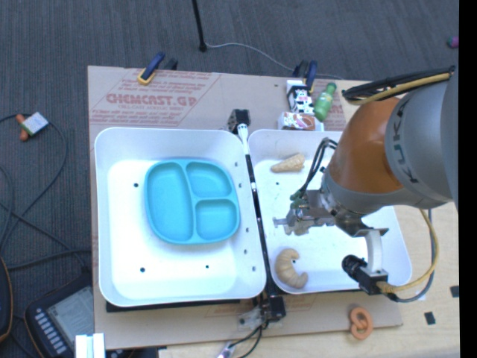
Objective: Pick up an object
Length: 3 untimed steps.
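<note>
My gripper point(298, 221) hangs low over the middle of the right bin point(264, 192), under the grey arm with its orange band point(369, 151). A tan croissant-shaped piece point(291, 268) lies just below it near the bin's front edge. A second pale bread-like piece point(288, 163) lies toward the bin's back, above the gripper. Nothing shows between the metal fingers point(287, 221), and their spacing is too small to read.
The left bin point(119, 155) holds a blue divided plate point(191, 201). A green bottle and small box point(313, 107) stand behind the right bin. An orange ring point(361, 321) lies on the board at the front right. Cables run along the floor at the left.
</note>
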Tool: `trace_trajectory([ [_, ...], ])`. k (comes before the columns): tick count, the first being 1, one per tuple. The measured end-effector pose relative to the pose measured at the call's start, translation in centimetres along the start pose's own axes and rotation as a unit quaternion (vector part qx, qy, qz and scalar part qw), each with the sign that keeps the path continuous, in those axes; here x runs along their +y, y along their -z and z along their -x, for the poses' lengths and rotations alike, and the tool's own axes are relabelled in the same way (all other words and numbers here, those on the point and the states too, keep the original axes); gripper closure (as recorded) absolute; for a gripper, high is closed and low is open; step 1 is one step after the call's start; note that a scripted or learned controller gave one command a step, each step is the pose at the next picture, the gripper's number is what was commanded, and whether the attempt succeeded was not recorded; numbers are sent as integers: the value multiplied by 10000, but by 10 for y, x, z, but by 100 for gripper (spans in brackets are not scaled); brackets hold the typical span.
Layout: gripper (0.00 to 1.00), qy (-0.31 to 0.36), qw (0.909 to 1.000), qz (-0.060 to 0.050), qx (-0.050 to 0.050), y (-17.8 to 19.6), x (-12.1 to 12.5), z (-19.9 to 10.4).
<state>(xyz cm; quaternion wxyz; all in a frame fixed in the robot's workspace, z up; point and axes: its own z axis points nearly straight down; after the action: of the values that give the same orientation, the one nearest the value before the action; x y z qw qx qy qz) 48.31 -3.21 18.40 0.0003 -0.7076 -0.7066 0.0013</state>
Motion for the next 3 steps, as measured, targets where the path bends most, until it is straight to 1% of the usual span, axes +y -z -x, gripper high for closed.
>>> trace_trajectory([
  [1,100,3,10000,2,1,0,0,17],
  [2,100,14,10000,8,7,4,1,-20],
  [3,100,3,10000,-2,2,0,0,-1],
])
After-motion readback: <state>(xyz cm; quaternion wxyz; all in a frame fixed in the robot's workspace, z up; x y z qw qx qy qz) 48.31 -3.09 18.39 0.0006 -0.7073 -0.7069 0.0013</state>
